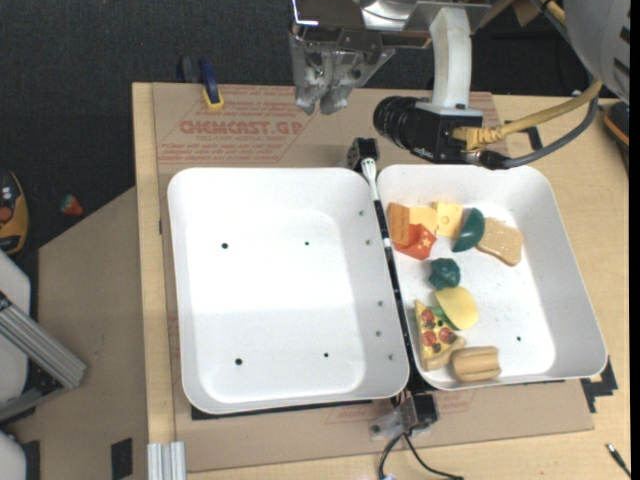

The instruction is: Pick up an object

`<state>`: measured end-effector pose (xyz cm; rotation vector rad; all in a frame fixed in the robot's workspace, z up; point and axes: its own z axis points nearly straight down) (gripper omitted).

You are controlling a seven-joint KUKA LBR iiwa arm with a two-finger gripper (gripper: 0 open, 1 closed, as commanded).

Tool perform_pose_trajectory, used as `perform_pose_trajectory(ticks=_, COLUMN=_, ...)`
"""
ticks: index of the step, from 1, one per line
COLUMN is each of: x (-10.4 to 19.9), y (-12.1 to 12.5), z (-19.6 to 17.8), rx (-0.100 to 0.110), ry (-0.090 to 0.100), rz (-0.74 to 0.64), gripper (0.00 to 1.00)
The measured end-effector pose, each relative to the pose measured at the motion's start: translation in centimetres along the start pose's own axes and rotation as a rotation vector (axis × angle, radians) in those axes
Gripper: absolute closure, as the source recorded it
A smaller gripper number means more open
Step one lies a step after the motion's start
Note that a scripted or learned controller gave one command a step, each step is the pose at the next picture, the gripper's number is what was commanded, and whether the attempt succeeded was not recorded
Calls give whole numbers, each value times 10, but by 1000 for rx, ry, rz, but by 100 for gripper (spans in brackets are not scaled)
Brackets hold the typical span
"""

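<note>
Gripper point(325, 93) raised above the bench, beyond the far edge of the bins, holding nothing.

Its grey fingers hang close together over the brown board behind the left bin point(200, 268); whether a gap remains between them cannot be told from this slant, and no object sits between them. The toy food lies in the right bin point(560, 268), crowded toward its left wall: an orange-red wedge point(405, 230) touching a yellow cheese piece point(445, 216), a dark green piece point(470, 228) beside a slice of toast point(502, 242), a small teal lump point(445, 272), a yellow lemon-like piece point(457, 308), a pizza slice point(435, 333) and a bread roll point(475, 364) near the front.
</note>
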<state>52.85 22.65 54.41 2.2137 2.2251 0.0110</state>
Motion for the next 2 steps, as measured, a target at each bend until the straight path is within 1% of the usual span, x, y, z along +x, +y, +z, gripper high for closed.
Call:
perform_pose_trajectory(ticks=1, x=1, y=0, z=-11, rx=-3, ry=1, rz=-2, gripper=100)
perform_pose_trajectory(ticks=2, x=-130, y=9, z=64, rx=17, ry=-8, rz=20, gripper=100)
